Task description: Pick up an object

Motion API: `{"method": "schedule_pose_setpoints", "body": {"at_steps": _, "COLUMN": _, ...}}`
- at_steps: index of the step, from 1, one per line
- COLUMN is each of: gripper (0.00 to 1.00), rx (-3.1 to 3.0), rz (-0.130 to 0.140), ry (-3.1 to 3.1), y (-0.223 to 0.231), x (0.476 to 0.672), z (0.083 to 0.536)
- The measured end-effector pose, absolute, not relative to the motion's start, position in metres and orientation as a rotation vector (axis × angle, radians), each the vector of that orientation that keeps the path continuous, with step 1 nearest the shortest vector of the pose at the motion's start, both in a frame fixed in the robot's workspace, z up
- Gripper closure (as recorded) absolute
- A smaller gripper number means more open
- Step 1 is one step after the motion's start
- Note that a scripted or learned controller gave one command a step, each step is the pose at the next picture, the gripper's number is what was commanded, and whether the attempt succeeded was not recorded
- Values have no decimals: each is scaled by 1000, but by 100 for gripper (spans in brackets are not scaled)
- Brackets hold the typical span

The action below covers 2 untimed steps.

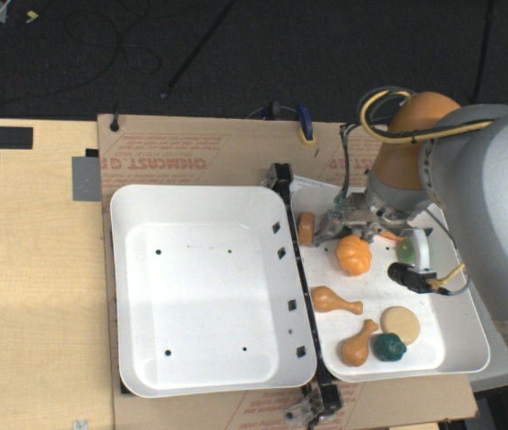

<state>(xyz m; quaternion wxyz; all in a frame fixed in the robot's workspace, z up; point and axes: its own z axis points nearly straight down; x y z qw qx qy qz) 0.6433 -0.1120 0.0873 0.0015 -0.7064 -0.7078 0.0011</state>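
My gripper point(350, 228) hangs low over the back of the right bin point(455, 352), reaching in from the right. Just in front of it, touching or nearly touching, lies a small orange pumpkin point(354, 256). To its left, an orange-brown piece point(305, 228) rests against the divider between the bins. Nothing shows clearly held in the gripper.
Nearer the front of the right bin lie two orange drumstick-shaped pieces point(334, 301) point(359, 343), a tan round disc point(400, 322) and a dark green ball point(389, 348). The left bin point(128, 240) stands beside it, across a black clipped divider point(291, 267).
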Motion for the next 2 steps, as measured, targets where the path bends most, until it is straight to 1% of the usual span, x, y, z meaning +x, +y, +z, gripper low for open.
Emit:
{"method": "schedule_pose_setpoints", "body": {"at_steps": 1, "gripper": 100, "rx": -2212, "rz": 7, "ry": -2225, "y": -113, "x": 643, "z": 97}}
{"method": "schedule_pose_setpoints", "body": {"at_steps": 2, "gripper": 0, "rx": -2210, "rz": 8, "ry": -2227, "y": -112, "x": 643, "z": 97}}
